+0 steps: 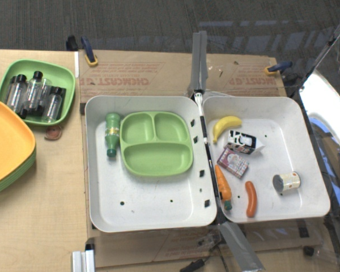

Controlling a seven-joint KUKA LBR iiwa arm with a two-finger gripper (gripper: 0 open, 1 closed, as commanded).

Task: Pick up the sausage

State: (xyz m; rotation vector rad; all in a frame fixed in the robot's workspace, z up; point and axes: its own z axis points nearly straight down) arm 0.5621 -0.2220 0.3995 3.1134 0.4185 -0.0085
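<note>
The sausage (250,199), a short red-orange link, lies near the front edge of the right bin (311,146), pointing front to back. A carrot (223,186) rests just to its left against the bin's left wall. A small roll of tape (286,182) sits to the sausage's right.
The right bin also holds a banana (225,126), a black and white packet (243,141) and a pink packet (233,162). The left bin (153,208) holds a green divided plate (156,143) and a green bottle (112,134). On the bench at left stand a green tray of bottles (37,91) and orange plates (8,149).
</note>
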